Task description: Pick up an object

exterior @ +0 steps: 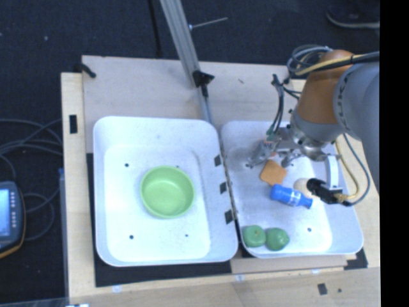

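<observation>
My gripper hangs low over the right bin, near its upper middle, with the fingers spread open. An orange block lies just below the fingertips, touching or nearly touching them; nothing is held between them. A blue bottle with a cream cap lies on its side right below the orange block. Two green round objects sit side by side at the front edge of the right bin. A green bowl rests in the middle of the left bin.
A slanted metal pole rises behind the bins' shared wall. Cables and a black connector hang at the right side of the right bin, close to the blue bottle. The bench edge runs along the front.
</observation>
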Action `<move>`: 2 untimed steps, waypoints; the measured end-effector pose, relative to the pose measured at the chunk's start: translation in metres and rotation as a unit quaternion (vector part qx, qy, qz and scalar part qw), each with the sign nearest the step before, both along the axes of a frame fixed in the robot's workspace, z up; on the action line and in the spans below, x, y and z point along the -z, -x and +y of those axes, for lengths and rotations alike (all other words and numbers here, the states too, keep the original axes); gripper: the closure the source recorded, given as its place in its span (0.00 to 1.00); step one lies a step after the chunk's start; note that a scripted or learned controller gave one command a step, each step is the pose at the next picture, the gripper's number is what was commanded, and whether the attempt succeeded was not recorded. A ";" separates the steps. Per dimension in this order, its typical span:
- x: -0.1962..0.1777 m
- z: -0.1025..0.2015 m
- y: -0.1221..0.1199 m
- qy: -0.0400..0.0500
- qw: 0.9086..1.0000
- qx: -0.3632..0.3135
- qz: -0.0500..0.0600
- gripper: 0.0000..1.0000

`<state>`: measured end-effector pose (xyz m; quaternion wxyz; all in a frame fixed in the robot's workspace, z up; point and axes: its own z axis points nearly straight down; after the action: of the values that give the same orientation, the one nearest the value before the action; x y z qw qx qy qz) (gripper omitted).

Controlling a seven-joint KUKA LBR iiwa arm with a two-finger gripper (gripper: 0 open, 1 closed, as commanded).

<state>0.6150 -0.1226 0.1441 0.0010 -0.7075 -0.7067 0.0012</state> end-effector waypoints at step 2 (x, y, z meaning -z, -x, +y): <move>-0.056 0.002 0.000 0.000 1.000 -0.001 -0.004 1.00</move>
<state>0.6153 -0.1206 0.2000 -0.0017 -0.7071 -0.7071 -0.0015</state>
